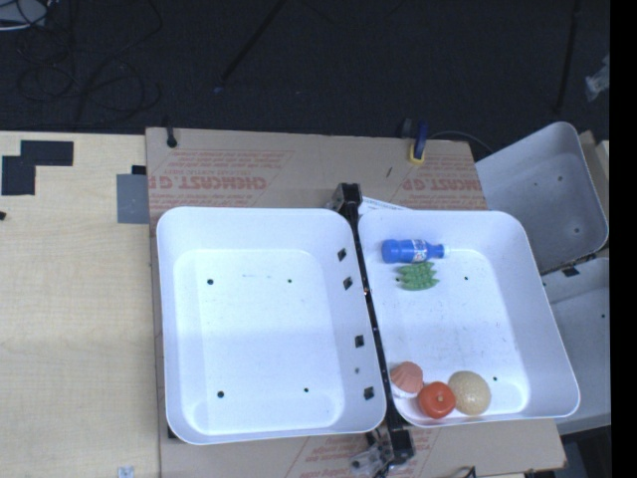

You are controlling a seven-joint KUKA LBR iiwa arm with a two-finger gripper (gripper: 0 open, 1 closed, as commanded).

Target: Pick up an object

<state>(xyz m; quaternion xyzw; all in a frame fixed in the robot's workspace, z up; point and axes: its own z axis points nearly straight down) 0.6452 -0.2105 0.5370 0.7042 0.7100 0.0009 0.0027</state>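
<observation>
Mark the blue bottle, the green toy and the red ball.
blue bottle (410, 251), camera view, middle of its body
green toy (418, 277), camera view, its centre
red ball (436, 399), camera view, its top

Two white bins (259, 229); one blue bottle (411, 251); one green toy (418, 277); one pink piece (405, 376); one red tomato (436, 399); one tan ball (470, 391)

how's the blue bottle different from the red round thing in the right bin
The blue bottle is long and lies on its side; the red round thing is squat. The bottle sits near the bin's far wall, the red one in the near corner. Both lie in the right bin.
</observation>
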